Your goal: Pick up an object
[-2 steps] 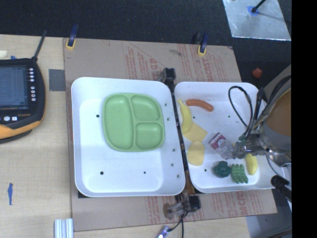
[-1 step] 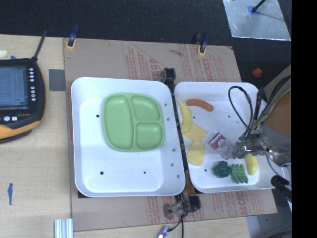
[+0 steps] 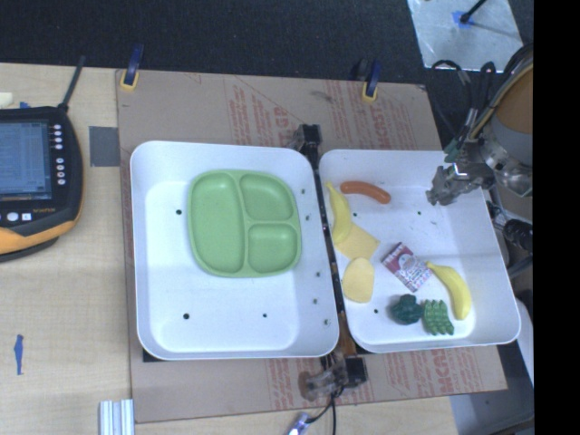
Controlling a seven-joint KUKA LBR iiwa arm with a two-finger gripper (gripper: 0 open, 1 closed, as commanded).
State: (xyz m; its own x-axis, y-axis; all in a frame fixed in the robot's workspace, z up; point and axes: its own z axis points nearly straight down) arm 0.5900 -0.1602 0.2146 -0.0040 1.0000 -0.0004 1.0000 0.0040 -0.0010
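Nearest the camera, front of the right bin (image 3: 507,333): green toy broccoli (image 3: 407,310) touching a ridged green toy (image 3: 438,318), w/ a banana (image 3: 453,288) just beside them on the right. Behind those, a red-and-white packet (image 3: 405,267) lies flat. By the bin's left wall, several pale yellow pieces (image 3: 352,243) — maybe chips or cheese, can't say which — overlap each other. Farther back, a hot-dog sausage (image 3: 364,191) lies alone on bare floor.

The gripper (image 3: 446,188) sits over the right bin's far right corner, near the rim, well apart from every item. Jaws look dark and bunched; can't tell if they're apart or together, and nothing is visible between them. So no pick yet, I'd judge.

Risks: the front cluster is tight, so going for the broccoli could nudge the ridged toy or the banana instead. The flat packet and thin yellow pieces give little to pinch — jaws may slide off. The sausage is round and could roll away, though it's the most isolated target and closest to the gripper. Starting so near the rim, a descent there could clip the wall.

Left bin (image 3: 154,243) holds one green divided plate (image 3: 244,222), three compartments, nothing in them. Both bins rest on cardboard (image 3: 227,98) over the counter; a teach pendant (image 3: 32,175) sits far left.
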